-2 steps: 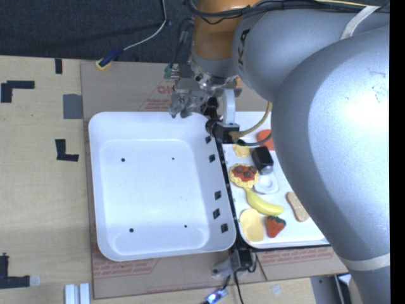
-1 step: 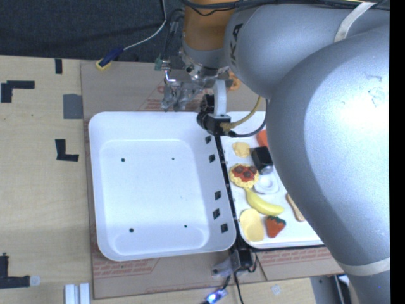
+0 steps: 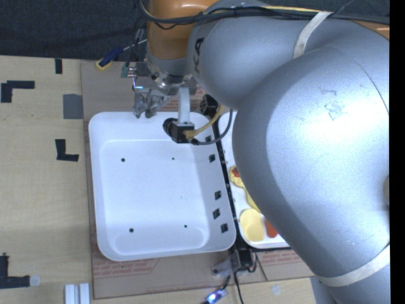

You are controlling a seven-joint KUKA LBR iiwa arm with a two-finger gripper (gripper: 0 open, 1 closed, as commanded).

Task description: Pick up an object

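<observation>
Camera view. The grey arm (image 3: 304, 138) occupies the right half of the frame and hides most of the right bin (image 3: 235, 198); of that bin a narrow strip of its left part shows at centre right. In this strip lie partly covered objects: a pale yellow rounded piece (image 3: 251, 224), a small orange-red piece (image 3: 271, 228) just beside it, and a yellow-and-red item (image 3: 236, 177) higher up. Their full shapes cannot be made out.

The orange band (image 3: 180, 8) sits at top centre, with the wrist below it. The pincer (image 3: 145, 109) hangs at the upper rim of the left bin (image 3: 101, 170), near its top edge. Its tips are small and dark against the rim; whether the pincer is released or clenched cannot be told, and nothing can be seen between the tips.

A black fitting with a cable (image 3: 179, 130) hangs beside the pincer, over the upper right part of the left bin. Black clips (image 3: 217, 195) line the edge between the bins. Black tape marks (image 3: 63, 149) lie on the wooden counter (image 3: 38, 220) at the left.
</observation>
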